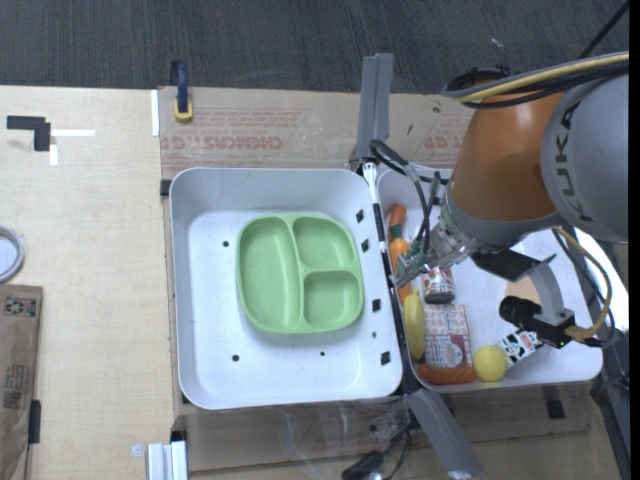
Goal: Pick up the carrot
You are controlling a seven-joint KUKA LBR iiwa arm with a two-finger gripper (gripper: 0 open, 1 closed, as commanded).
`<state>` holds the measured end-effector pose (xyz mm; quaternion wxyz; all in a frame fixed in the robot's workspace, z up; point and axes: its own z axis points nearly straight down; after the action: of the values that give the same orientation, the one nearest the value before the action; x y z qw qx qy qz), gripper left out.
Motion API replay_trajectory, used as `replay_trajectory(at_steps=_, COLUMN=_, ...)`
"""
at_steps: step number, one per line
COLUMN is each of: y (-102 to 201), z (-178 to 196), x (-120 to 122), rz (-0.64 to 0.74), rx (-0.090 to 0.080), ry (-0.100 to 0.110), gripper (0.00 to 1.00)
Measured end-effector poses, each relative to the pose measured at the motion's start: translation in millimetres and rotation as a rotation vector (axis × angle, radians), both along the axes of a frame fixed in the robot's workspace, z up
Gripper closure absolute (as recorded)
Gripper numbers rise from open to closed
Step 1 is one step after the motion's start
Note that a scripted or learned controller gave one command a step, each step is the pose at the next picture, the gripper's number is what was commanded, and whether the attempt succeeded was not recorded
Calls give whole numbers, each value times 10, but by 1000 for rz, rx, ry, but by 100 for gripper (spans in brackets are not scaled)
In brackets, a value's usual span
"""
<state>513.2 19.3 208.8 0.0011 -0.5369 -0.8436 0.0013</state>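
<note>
While the carrot (397, 215) lies beside the arm (520, 158), I cannot tell the jaws' state.

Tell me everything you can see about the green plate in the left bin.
The green plate is pale green, smooth, plastic-looking, a rounded rectangle split by raised ridges into three compartments: one long one on its left, two smaller ones on its right. It lies flat, right side up, slightly skewed, about mid-floor in the left bin. Nothing lies in it or touches it apart from the bin floor.
</note>
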Motion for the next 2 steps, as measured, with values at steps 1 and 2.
replay_trajectory(at_steps=1, y=-258, z=-182, x=797, rz=46, rx=-1, ry=-2, gripper=100)
replay_trajectory(at_steps=2, y=-300, z=-50, x=1216, rz=-268, rx=-2, ry=-4, gripper=100)
